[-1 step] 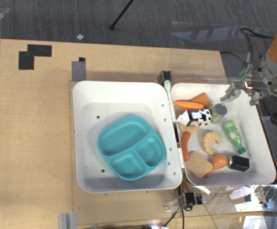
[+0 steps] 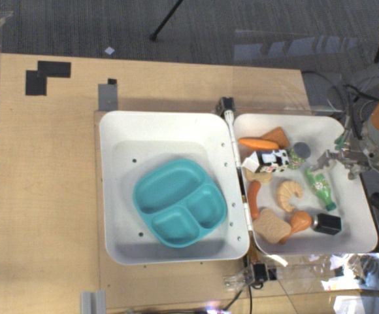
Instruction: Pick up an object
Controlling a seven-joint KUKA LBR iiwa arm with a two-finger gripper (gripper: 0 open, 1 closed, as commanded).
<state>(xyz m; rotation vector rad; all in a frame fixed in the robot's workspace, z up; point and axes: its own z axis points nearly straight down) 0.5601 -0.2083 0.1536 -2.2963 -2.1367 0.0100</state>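
The tool (image 2: 333, 157) is hanging over the right bin (image 2: 366, 241), near its right wall; cannot tell whether it is open or closed. Nothing is showing between its tips. Just below it a green bottle (image 2: 321, 187) is lying, with a black block (image 2: 327, 224) further down. To its left are sitting a grey round piece (image 2: 300, 150), a croissant (image 2: 290, 194), a carrot (image 2: 259, 144) and a toast slice (image 2: 272, 226). Far left, a teal divided plate (image 2: 180, 203) is resting in the left bin (image 2: 121, 129) on the desk (image 2: 46, 195).

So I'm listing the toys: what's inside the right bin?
In the right bin: carrot, cow, sausage, croissant, bread, green bottle, black block. Whatever lies beneath them is covered.
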